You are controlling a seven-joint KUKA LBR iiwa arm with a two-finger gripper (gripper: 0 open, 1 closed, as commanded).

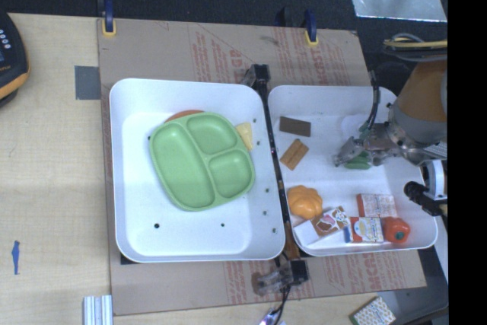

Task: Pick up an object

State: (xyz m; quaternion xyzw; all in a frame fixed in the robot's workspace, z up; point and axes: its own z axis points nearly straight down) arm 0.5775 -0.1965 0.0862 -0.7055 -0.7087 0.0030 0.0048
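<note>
My gripper point(356, 154) is low in the right bin point(335, 104), near its middle right. It sits on top of a small green object point(359, 161), most of which it hides. To its left lie a dark brown block point(295, 126) and a tan ridged piece point(294, 154). An orange lump point(305, 202) rests at the bin's front left. Along the front edge lie small printed cartons point(329, 223) point(376, 205) and a red tomato-like piece point(396, 229).
The left bin point(137, 224) holds a green divided plate point(202, 160), with a red-orange thing point(186, 115) peeking from under its far rim and a yellow piece point(244, 135) at its right. The arm point(422, 99) reaches over the right bin's right side.
</note>
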